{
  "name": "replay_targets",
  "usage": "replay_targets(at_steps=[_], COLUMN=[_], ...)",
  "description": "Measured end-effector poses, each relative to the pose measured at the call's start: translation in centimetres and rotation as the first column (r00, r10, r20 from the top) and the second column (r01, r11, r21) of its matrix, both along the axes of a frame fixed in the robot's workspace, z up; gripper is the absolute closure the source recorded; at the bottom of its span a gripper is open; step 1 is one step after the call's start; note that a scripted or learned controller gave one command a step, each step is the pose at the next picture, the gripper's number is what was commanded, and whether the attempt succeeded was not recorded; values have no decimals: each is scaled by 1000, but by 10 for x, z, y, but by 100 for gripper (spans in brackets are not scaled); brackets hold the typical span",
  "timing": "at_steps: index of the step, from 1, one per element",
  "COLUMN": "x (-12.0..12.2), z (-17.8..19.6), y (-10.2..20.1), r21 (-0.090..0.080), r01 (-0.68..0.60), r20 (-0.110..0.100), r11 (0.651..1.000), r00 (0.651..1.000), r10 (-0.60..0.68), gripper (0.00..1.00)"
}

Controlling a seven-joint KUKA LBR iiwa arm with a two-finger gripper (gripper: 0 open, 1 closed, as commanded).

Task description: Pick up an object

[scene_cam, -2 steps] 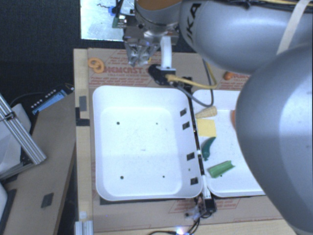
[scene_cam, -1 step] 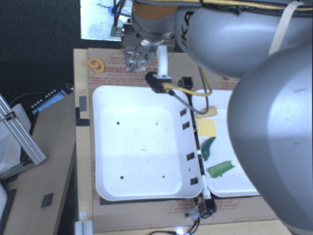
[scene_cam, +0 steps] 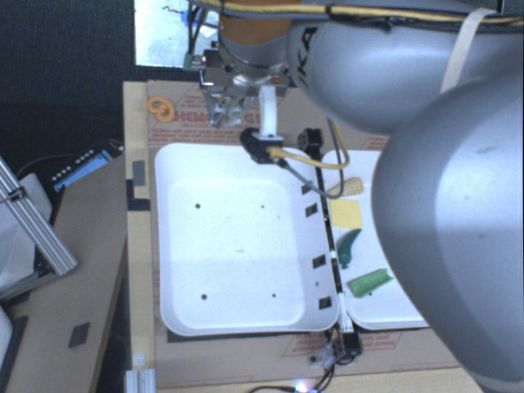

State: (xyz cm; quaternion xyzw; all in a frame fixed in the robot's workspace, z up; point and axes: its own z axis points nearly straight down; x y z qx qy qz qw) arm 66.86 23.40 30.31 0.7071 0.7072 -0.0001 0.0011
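- I see my gripper point(scene_cam: 223, 115) past the left bin's point(scene_cam: 176, 244) far edge, over cardboard; I cannot tell its state.
- The yellow block point(scene_cam: 345, 214) and green pieces point(scene_cam: 368, 282) lie in the right bin point(scene_cam: 385, 318), beside the divider.
- Risk: closing here grabs nothing; my arm's bulk hides those targets.

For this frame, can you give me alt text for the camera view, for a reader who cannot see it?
A grey arm with an orange band reaches from the right, its gripper above the far edge of the left bin. The right bin holds a yellow block and two green pieces.
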Motion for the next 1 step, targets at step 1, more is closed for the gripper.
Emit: replay_targets(at_steps=[1], x=[0], z=[-21], y=[0], r21=[0], r01=[0], r20=[0], r11=[1000], r00=[1000], r10=[0], gripper=[100])
